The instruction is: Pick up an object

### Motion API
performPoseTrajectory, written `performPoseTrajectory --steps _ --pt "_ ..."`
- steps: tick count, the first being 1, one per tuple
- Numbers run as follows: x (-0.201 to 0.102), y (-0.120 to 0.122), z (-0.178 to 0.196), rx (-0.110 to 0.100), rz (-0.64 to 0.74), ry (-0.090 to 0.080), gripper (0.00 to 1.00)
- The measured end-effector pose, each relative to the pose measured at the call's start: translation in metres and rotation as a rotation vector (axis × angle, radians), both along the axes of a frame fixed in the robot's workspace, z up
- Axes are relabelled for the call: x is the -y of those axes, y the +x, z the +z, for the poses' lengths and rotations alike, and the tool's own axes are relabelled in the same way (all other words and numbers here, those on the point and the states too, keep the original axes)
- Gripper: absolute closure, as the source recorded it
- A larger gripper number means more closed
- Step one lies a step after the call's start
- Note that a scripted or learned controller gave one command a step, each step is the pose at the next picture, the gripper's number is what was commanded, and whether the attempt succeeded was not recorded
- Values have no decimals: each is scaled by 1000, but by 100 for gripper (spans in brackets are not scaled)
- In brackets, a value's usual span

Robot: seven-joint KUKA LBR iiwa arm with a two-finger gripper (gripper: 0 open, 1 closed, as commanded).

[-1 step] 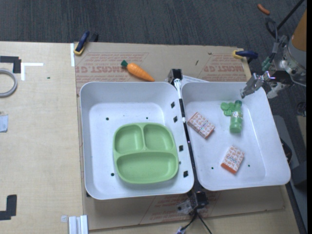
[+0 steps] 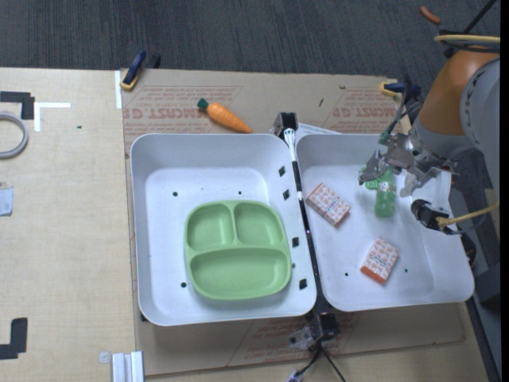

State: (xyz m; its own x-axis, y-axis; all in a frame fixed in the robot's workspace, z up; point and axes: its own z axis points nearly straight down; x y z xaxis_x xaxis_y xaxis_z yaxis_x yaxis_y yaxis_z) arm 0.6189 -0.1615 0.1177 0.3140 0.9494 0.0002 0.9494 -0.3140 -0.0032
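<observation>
Green bottle between fingers

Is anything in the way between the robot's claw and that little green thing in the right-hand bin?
Nothing visible. The gripper hangs right over the green object in the right bin. The two orange-and-white boxes lie apart from it, to the left and lower down, off that path.

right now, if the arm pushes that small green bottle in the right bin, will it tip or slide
The green bottle looks upright, taller than wide, so it would probably tip rather than slide. Being translucent, it is likely light plastic. Once down, its rounded body might roll across the right bin.
</observation>
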Motion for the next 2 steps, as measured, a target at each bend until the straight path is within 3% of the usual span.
performPoseTrajectory --steps 1,2 --pt "-14 -16 -25 1 252 0 0" --pt "-14 -15 -16 2 250 -1 100"
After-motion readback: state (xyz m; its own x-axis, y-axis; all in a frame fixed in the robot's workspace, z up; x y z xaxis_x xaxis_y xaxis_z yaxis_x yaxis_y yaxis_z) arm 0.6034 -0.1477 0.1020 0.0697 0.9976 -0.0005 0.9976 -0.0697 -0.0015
